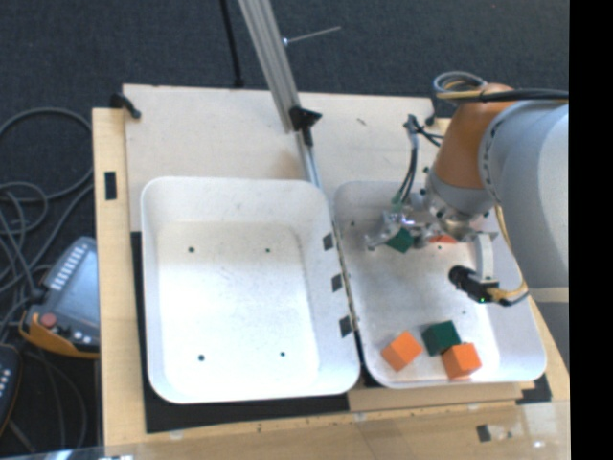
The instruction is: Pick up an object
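My gripper [397, 235] hangs over the upper middle of the right bin [407, 295]. A small green block [400, 242] sits between its fingertips, and the fingers are shut on it. Near that bin's front edge lie three more blocks: an orange one [402, 350], a dark green one [442, 336] and a second orange one [462, 360], close together. The grey arm with its orange band [460, 156] reaches in from the right and hides the bin's far right part.
The left bin [239, 286] lies beside the right one, with a narrow divider [340, 281] between them. A slanted metal pole [273, 56] rises from the bench behind the bins. Cables and a pendant [67, 295] lie off the bench to the left.
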